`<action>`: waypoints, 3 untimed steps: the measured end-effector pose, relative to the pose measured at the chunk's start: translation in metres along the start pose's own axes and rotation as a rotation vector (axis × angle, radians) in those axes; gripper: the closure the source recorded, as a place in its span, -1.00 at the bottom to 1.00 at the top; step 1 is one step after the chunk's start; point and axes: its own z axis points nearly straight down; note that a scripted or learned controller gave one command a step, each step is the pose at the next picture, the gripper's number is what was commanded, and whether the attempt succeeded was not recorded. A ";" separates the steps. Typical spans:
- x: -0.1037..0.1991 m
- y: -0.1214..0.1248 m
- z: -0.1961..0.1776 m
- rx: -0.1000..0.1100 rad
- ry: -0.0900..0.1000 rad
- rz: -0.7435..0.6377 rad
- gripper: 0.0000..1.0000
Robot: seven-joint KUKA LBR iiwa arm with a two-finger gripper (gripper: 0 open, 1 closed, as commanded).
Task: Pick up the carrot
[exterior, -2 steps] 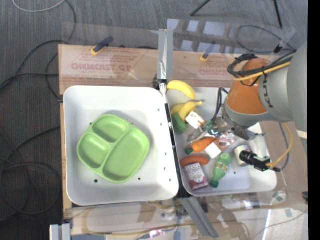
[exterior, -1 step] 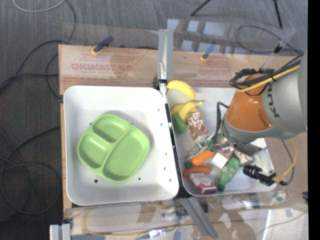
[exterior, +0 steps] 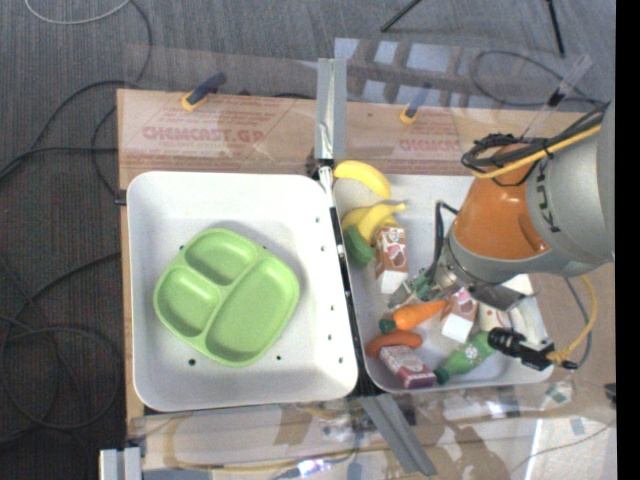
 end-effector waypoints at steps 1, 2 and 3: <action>-0.051 -0.013 0.007 0.002 0.007 0.404 1.00; -0.026 -0.050 0.006 -0.007 -0.008 0.536 1.00; -0.023 -0.051 0.008 0.000 -0.003 0.534 -1.00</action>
